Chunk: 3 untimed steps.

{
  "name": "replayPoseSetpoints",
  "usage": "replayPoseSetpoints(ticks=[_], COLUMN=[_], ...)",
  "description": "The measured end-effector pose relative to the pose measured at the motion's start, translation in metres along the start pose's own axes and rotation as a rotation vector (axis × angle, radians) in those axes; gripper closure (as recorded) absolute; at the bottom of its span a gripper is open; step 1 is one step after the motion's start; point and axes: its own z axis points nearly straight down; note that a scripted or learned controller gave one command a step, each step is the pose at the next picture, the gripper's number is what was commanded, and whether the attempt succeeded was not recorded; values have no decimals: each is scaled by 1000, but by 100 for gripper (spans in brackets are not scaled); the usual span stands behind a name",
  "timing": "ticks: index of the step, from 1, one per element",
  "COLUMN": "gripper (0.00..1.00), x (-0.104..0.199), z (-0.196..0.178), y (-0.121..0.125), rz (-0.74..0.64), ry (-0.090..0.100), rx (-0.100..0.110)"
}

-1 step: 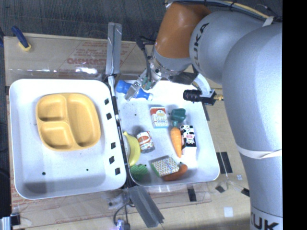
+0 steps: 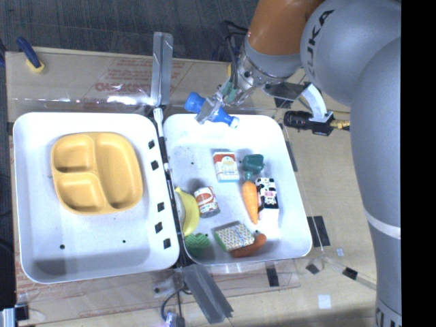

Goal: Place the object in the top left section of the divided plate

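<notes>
A blue toy (image 2: pixel 210 110) hangs above the far edge of the right bin (image 2: pixel 291 176), near that bin's far left corner. It sits between the fingers of the gripper (image 2: pixel 215 107), which pinch it narrowly around its middle, so a rounded blue end sticks out on the left and a smaller blue end on the right. The toy is tilted and clear of the bin floor.

The arm (image 2: pixel 327 33) comes down from the upper right, with its orange band above the wrist and the grey body running along the right side.

The yellow divided plate (image 2: pixel 97 172) lies in the left bin (image 2: pixel 27 203), toward that bin's far left corner. It has two small sections on its left side and one long section on its right. It is well apart from the toy.

On the floor of the right bin lie a small carton (image 2: pixel 225 166), a teal cup (image 2: pixel 253 163) just beside it, a carrot (image 2: pixel 250 201), a black and white carton (image 2: pixel 267 200) touching the carrot's right side, a small can (image 2: pixel 206 201), a banana (image 2: pixel 189 211) along the left edge, a green toy (image 2: pixel 198 242) near the front left corner, a patterned packet (image 2: pixel 234 236), and an orange-red piece (image 2: pixel 252 244) at the front edge.
</notes>
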Motion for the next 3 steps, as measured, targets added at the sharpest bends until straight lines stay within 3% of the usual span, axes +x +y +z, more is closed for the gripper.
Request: replayPoseSetpoints(ticks=[1, 2, 3], gripper=[100, 100, 100], x=[44, 115, 121], z=[-108, -18, 60], y=[-37, -35, 30], rz=[81, -251, -248], ry=[0, 3, 3], rx=[0, 3, 3])
